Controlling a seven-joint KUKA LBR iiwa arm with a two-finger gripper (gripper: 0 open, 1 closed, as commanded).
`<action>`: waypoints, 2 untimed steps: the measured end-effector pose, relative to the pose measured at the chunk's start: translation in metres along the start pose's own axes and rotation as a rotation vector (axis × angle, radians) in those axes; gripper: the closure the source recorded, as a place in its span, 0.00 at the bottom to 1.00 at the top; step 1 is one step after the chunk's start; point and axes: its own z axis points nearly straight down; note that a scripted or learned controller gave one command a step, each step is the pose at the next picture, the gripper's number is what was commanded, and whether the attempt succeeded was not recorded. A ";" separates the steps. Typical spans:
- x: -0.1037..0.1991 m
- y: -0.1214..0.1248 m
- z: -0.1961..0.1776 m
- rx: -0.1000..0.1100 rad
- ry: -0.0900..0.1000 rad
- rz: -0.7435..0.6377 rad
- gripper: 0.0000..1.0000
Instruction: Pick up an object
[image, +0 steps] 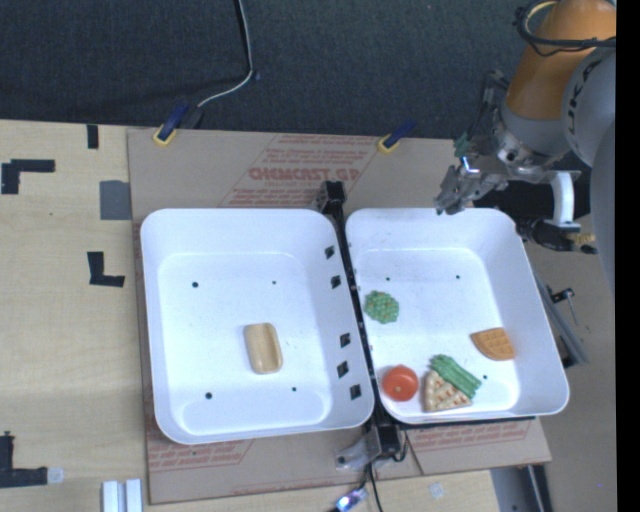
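While the gripper (452, 196) hovers over the right bin's (520, 255) far rim, its opening cannot be determined. Green broccoli (381, 307), a tomato (400, 383) and an orange piece (493, 343) lie inside; a bread roll (263, 347) occupies the left bin (160, 250).

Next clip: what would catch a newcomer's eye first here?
Probably the arm's orange band at top right, with the gripper above the right bin's far rim. Then the colourful cluster at that bin's near edge: a red tomato, a green bean pod and a waffle-like wedge. A lone bread roll lies in the left bin.
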 end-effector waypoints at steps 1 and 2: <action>-0.070 -0.070 -0.051 0.002 -0.006 0.015 1.00; -0.086 -0.080 0.017 0.012 -0.001 0.009 1.00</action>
